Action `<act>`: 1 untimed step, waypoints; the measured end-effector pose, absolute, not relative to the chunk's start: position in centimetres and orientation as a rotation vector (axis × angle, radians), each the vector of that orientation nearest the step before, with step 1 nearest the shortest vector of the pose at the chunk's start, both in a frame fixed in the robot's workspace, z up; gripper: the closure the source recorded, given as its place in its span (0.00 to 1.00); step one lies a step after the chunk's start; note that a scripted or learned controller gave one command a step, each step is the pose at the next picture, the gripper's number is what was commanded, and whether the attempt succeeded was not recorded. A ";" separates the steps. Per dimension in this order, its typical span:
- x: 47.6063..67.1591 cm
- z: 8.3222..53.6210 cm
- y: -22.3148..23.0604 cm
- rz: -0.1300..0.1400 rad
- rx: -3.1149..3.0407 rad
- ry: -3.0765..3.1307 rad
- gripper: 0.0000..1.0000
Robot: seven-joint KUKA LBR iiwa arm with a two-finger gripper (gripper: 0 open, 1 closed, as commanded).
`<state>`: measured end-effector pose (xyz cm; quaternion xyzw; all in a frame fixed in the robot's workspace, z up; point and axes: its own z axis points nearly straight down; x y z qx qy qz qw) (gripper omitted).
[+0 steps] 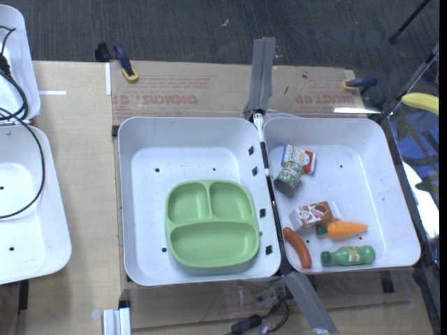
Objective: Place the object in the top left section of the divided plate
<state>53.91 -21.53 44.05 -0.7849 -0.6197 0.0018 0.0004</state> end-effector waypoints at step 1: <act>47.9 33.6 -12.0 0.007 -2.463 -1.946 1.00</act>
